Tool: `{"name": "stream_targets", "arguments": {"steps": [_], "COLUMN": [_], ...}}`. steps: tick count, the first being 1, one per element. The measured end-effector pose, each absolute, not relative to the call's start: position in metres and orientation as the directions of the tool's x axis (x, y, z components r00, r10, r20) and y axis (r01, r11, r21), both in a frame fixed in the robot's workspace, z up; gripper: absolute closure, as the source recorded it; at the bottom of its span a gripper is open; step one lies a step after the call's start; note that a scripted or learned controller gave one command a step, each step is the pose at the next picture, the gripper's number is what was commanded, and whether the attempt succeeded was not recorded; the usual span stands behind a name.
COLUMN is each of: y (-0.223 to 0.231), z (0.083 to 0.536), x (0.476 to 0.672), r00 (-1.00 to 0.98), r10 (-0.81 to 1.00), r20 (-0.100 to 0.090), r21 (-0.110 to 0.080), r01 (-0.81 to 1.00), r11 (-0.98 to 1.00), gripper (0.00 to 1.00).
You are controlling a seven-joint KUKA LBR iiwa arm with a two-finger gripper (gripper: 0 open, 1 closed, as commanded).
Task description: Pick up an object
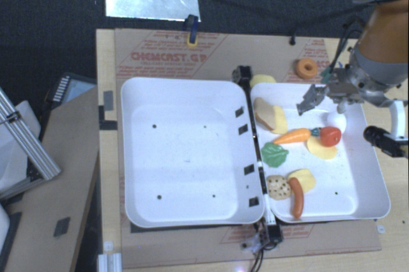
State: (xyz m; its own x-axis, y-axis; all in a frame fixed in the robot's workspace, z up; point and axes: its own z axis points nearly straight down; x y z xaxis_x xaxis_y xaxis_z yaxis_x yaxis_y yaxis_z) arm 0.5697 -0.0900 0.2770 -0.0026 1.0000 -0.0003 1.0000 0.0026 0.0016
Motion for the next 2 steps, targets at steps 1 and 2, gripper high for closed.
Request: {"name": "stream_targets", "arguments": {"steps": [1,2], "y": [-0.140,-0.129], "z": [0.138,0.081], "x": [0.575,0.518], "r00": [0.003,0.000], "r10": [1.000,1.000], "r20": [0.000,0.003], "r21": [-0.007,-0.006], "r01": [1.000,1.000], "r11": [-0.003,0.000], "gripper": [0.00,0.00]}}
